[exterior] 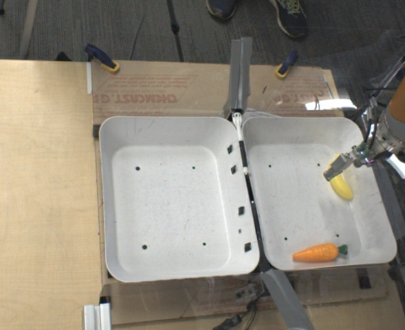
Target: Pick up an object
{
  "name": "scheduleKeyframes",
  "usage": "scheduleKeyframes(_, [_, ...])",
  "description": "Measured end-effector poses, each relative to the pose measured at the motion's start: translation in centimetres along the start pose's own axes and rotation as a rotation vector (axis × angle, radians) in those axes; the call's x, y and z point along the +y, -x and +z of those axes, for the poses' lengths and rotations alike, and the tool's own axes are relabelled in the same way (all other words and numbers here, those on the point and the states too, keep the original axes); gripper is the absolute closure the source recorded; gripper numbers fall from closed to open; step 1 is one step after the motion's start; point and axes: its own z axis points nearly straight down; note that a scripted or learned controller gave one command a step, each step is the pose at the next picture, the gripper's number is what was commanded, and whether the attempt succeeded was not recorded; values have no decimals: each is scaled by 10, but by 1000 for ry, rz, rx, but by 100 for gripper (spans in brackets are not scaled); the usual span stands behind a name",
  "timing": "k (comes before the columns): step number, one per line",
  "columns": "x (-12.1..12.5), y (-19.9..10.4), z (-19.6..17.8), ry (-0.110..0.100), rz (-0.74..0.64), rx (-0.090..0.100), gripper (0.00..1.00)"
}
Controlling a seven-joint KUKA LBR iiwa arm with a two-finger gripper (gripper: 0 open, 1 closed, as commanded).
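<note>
Gripper (338, 168) low in right shallow white plastic bin (285, 139), angled in from right, tip touching small yellow banana-shaped toy (342, 188). Can't tell gripper state, too small/blurred. Banana lies just below tip, partly under it, near bin's right wall; prob. the target since arm is aimed straight at it. Orange plastic carrot w/ green top (318, 253) well below gripper, resting along bin's near wall, untouched. Left white bin (113, 184) far left of gripper. Grasp not confirmed; banana on bin floor, by the look.

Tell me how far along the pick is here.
Approach looks done: the gripper is down in the right bin, at the yellow banana-like toy. A secure grasp isn't visible, so lifting remains. The carrot lies untouched near the front wall.
</note>
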Motion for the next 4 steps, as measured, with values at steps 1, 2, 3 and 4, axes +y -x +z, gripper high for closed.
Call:
scheduleKeyframes(1, [9, 13, 71, 1, -34, 1, 0])
scheduleKeyframes(2, [-22, -66, -40, 2, 90, 0, 0])
scheduleKeyframes(3, [-66, -97, 60, -2, 131, 3, 0])
scheduleKeyframes(4, [-16, 10, 71, 3, -181, -1, 0])
